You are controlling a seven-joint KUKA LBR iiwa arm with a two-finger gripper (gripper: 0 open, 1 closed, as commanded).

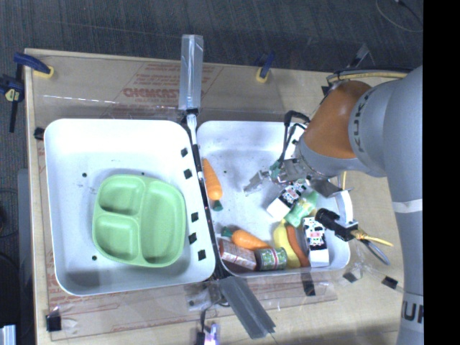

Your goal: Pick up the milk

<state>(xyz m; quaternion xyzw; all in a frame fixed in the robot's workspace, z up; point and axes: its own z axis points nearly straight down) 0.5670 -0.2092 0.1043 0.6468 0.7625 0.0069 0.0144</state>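
**White carton, cow spots: milk sits below the claw**

White with black cow patches, the milk (314,237) is what you want, a small carton lying in the right bin (237,139) near its lower right corner. Its long axis runs roughly up and down the view, touching the banana (282,239) on its left side. Your claw (277,172) hovers over the bin's middle; from there the milk lies down and to the right, near but apart. You cannot tell from this view how far the claw is spread, and nothing shows between its tips. A second spotted box (282,201) lies closer to the claw; don't confuse them.
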